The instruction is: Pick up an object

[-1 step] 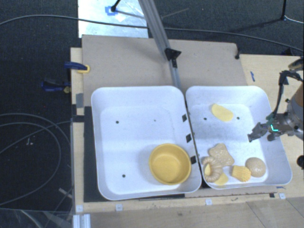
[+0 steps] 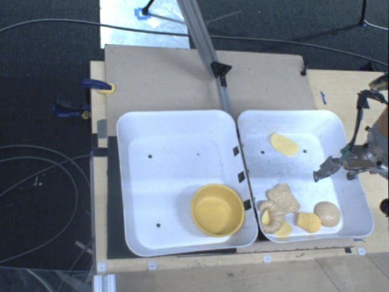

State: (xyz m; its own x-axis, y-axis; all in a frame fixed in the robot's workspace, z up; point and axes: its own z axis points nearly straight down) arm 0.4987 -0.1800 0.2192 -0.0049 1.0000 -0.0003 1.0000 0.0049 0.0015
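Yellow and cream things lie scattered in the right bin (image 2: 349,140), one of two shallow white bins set side by side on the pale surface (image 2: 164,78). Nearest the tool (image 2: 320,175) is a flat yellow oval piece (image 2: 284,144), lying well up in the bin with its long axis running from upper left to lower right, the lower end turned towards the tool's tip; it sits up and to the left of the tool, apart from it, with bare white floor between. The tool comes in from the right edge over the bin's right wall, its dark tip slanting down and to the left, and it carries nothing. The tip looks like a single dark wedge, so the fingers may be pressed together, but the view is too coarse here to tell. Along the bin's near side, below the tool, lie a round beige ball (image 2: 327,213), a small yellow corn cob (image 2: 308,222) pointing left to right beside it, a lumpy cream piece (image 2: 282,199), and a pale curved piece (image 2: 271,216) against the left wall. In the left bin (image 2: 137,132) a yellow bowl (image 2: 217,209) stands upright near the lower right corner.
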